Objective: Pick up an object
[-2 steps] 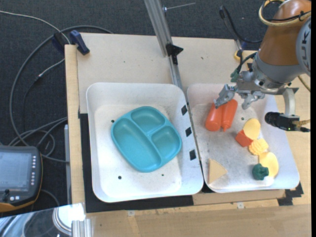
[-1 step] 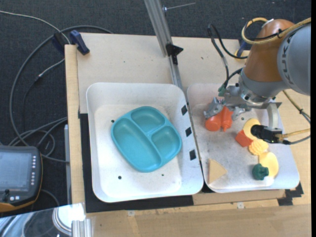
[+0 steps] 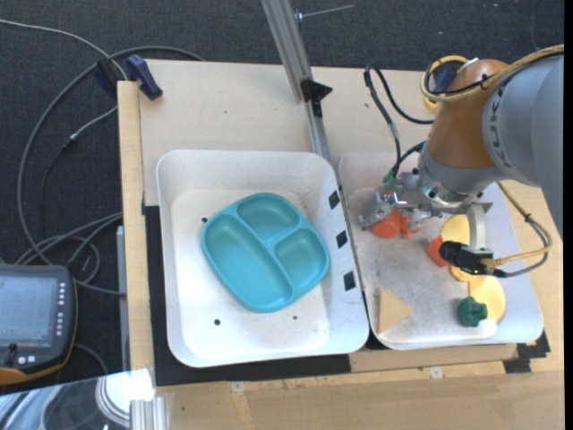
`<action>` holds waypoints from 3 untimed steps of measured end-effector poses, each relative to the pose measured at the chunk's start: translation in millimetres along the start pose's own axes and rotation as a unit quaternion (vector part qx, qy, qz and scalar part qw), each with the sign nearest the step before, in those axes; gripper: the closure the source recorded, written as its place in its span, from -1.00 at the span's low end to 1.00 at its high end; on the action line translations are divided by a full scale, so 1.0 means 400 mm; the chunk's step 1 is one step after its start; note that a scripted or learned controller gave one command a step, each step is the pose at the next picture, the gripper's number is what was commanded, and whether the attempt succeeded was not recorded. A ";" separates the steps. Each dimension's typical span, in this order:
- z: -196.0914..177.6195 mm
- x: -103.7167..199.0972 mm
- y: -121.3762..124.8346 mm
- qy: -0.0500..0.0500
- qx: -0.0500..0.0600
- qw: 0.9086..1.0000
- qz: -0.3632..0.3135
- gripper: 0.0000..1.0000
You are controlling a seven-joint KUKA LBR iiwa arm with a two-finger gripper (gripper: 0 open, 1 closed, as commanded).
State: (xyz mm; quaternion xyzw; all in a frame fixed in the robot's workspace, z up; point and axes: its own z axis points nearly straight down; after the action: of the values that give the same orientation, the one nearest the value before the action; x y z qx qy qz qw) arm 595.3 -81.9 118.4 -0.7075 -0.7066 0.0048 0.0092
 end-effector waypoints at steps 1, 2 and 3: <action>0.070 0.003 -0.003 0.000 0.000 1.000 0.000 -1.00; 0.034 0.004 0.001 0.001 -0.003 1.000 0.000 1.00; -0.131 0.002 -0.005 -0.003 -0.013 1.000 -0.001 1.00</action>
State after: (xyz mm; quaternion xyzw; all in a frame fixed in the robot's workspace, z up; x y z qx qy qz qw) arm 594.3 -81.6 171.0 -0.7072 -0.7070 -0.0028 -0.0022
